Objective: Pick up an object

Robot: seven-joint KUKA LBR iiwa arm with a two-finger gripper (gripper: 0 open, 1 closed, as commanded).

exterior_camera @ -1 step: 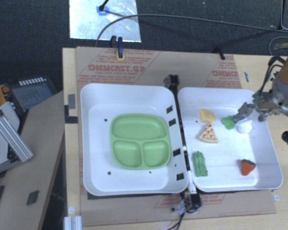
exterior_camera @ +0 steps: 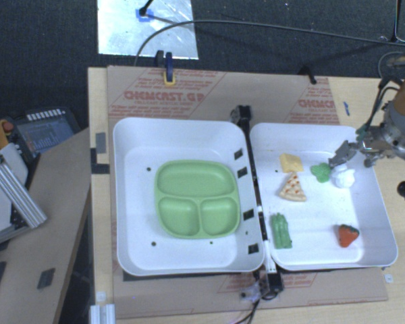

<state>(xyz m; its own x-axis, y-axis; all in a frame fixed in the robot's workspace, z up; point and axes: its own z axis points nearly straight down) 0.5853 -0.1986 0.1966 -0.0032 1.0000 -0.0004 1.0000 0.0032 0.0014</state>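
Observation:
The right bin (exterior_camera: 371,201) holds several toy foods: a yellow cheese block (exterior_camera: 291,162), a pizza slice (exterior_camera: 293,187), a small green piece (exterior_camera: 320,172), a white piece (exterior_camera: 343,178), a long green vegetable (exterior_camera: 281,231) and a red strawberry (exterior_camera: 348,235). My gripper (exterior_camera: 342,156) reaches in from the right at the bin's far right side. Its tip hangs just above and between the small green piece and the white piece. Nothing is seen held in it.
The left bin (exterior_camera: 131,181) carries a green divided plate (exterior_camera: 194,198). A black hinge strip (exterior_camera: 251,181) runs between the bins. Cardboard (exterior_camera: 209,90) lies under both. A cable and a clamp (exterior_camera: 168,66) sit behind the bins, and a pendant (exterior_camera: 44,130) lies at the left.

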